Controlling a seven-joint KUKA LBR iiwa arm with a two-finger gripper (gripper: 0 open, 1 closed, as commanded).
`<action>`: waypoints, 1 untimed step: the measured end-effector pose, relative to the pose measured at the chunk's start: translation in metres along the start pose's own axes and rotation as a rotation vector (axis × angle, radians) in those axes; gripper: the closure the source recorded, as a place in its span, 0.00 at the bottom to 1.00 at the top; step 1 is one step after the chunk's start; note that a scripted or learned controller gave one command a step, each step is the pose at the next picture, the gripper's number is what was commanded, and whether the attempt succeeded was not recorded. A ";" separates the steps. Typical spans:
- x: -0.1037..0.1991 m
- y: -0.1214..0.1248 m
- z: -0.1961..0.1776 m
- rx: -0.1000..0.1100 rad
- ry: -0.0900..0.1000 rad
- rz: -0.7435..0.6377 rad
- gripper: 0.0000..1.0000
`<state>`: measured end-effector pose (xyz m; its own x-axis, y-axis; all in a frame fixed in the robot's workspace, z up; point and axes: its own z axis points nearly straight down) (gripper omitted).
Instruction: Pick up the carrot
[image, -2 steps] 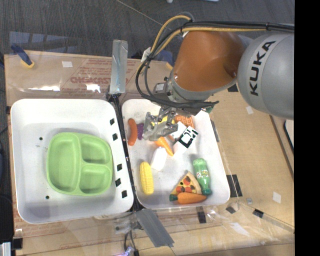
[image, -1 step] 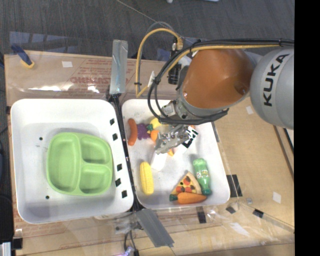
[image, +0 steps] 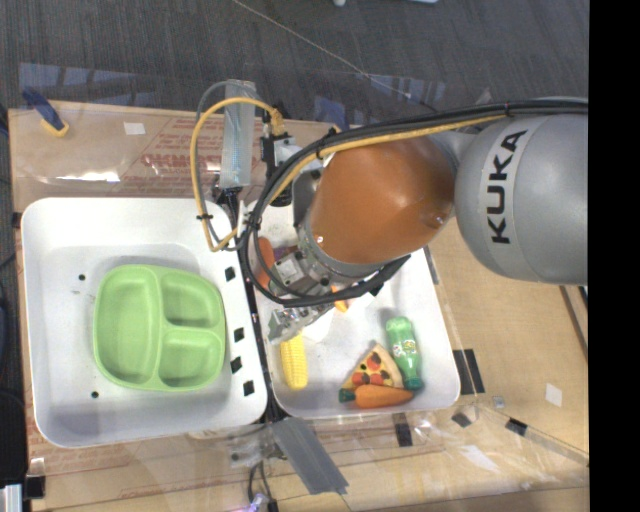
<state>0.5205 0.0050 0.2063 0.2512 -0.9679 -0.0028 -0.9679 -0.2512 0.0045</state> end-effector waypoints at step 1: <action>0.076 0.046 -0.042 0.005 0.003 -0.248 1.00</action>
